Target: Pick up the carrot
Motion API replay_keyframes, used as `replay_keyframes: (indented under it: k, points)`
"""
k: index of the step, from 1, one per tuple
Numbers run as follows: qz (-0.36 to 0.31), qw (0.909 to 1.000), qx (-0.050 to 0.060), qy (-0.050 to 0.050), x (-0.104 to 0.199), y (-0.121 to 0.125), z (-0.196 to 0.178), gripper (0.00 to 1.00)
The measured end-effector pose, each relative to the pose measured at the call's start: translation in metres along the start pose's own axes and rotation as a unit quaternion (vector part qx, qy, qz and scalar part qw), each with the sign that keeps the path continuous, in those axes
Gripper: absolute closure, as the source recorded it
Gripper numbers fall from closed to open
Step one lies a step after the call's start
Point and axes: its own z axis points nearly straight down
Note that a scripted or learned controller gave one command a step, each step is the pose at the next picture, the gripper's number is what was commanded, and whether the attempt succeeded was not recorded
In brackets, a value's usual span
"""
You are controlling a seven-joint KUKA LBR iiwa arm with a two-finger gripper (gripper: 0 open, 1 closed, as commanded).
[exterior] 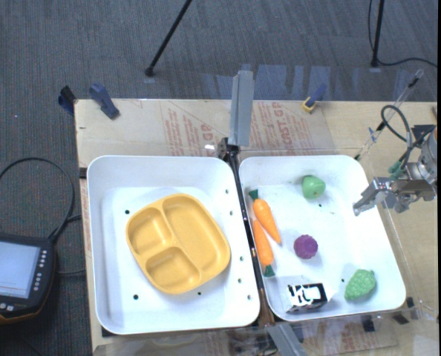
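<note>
Carrots: two orange plastic carrots with green tops [264, 228] lie in the right-hand shallow white bin [339, 162], close along its left wall. One [266, 218] points its green top up-left; the other [263, 245] lies just below and partly under it, its green end toward the bin's front.
Claw: the grey two-finger gripper [370, 199] hangs at the right bin's right rim, well apart from the carrots, with the whole width of the bin between them. Nothing is between its fingers; whether they are spread or closed cannot be told.
Other things in the right bin: a green round toy fruit [313, 186] near the back, a purple round toy [305, 246] in the middle, a bumpy light-green toy [360, 285] at the front right corner, a small black-and-white card [307, 295] at the front.
Left bin [109, 199]: holds a yellow three-compartment plastic plate [177, 242].
Writing: red print on the cardboard sheet [183, 128] under the bins, upside down and too blurred to read; the card's marks are also unreadable.
</note>
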Motion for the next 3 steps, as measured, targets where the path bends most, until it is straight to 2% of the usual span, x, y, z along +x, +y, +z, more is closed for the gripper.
replay_keyframes:
  k: [1,2,3]
  points:
    - [0.015,0.9999,0.005,0.002,0.055,-0.005,0.12,0.0]
    - [-0.083,0.9966,-0.003,-0.004,0.105,0.023,0.183,0.0]
    - [-0.221,0.9753,-0.002,-0.001,0.098,0.089,0.184,0.0]
